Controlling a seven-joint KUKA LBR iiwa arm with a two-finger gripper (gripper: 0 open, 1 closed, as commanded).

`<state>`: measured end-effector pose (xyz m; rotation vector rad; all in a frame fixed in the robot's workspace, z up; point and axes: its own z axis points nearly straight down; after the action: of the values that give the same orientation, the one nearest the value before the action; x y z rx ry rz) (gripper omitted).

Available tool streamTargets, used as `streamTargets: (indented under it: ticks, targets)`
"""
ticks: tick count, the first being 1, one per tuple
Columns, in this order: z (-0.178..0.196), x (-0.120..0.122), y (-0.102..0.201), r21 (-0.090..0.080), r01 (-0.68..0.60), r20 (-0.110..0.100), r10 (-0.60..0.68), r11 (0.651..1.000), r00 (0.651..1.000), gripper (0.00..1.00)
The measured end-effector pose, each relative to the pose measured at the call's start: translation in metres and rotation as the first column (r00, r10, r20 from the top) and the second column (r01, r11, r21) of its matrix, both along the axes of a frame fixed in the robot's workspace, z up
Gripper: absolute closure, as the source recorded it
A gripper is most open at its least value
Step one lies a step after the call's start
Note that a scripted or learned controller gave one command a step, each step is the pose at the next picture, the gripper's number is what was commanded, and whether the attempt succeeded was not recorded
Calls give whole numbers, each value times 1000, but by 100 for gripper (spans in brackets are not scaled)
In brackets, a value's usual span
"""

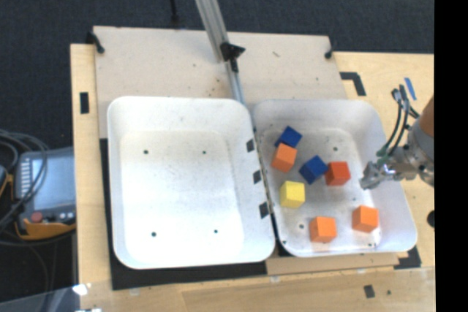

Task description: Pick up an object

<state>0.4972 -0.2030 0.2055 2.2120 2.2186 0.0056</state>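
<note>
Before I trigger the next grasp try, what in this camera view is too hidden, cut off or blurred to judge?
- The tool over the right white bin: its tip is small and blurred, so finger state can't be read.
- The grey arm: mostly cut off at the view's right.
- The tool's height above the bin floor: a single slanted overhead view doesn't settle it.
- The red cube and the blue cube: touching or just close, unclear.

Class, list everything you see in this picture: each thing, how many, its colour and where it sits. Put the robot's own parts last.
Bins: 2, white, side by side on the bench; left bin, right bin.
Blue cubes: 2, right bin.
Orange cubes: 3, right bin.
Red cube: 1, right bin.
Yellow cube: 1, right bin.
Rail: 1, grey, slanting from the top.
Pendant: 1, grey, left edge.
Gripper: 1, grey, over the right bin's right side.
</note>
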Motion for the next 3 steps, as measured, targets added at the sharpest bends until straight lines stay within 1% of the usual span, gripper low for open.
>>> streamTargets:
  ticks: [1,2,3]
  targets:
    - [11,1,-1,2,-1,-5,1,1000,1000,100]
    - [4,10,51,4,-4,-7,4,1000,1000,100]
    - [1,24,103,5,-5,-8,5,1000,1000,100]
